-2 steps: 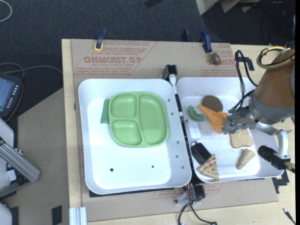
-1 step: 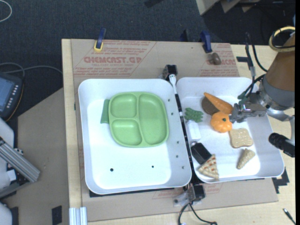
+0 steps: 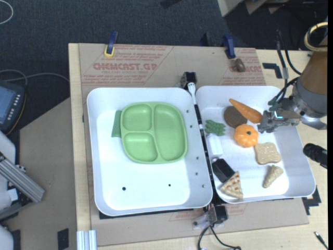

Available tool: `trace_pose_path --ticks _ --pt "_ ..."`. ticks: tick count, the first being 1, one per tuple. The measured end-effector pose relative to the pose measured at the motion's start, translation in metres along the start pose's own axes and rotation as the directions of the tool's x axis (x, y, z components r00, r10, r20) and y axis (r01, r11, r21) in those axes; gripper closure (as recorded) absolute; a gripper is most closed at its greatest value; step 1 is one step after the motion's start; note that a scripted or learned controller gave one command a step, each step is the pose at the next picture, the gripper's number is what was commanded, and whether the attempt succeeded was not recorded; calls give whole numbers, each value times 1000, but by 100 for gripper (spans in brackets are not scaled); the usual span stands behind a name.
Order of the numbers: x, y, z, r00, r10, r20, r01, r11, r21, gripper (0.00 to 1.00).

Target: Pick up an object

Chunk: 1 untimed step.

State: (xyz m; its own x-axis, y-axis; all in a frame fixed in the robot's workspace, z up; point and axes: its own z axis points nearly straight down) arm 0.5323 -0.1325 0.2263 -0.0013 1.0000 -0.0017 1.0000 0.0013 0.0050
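- Gripper [image 3: 274,120] is being held low over right bin [image 3: 304,163], just beside carrot [image 3: 244,110] & pumpkin [image 3: 245,135]; apparently positioned for a grab.
- Grip state can't be told; nothing is being seen held.
- Green plate [image 3: 154,132] is being left in left bin [image 3: 104,165].

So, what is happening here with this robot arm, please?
A grey arm reaches in from the right, and its end effector hangs over the right bin, close to the toy carrot and the small orange pumpkin. Nothing is seen in its grasp. Also in that bin lie a bread slice, a pizza slice, a green leafy piece and other small toy foods. The left bin holds a green divided plate.
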Motion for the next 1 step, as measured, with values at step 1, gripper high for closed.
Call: trace_pose_path --ticks 1 --pt "42 31 10 1000 -3 -1 3 1000 2 100"
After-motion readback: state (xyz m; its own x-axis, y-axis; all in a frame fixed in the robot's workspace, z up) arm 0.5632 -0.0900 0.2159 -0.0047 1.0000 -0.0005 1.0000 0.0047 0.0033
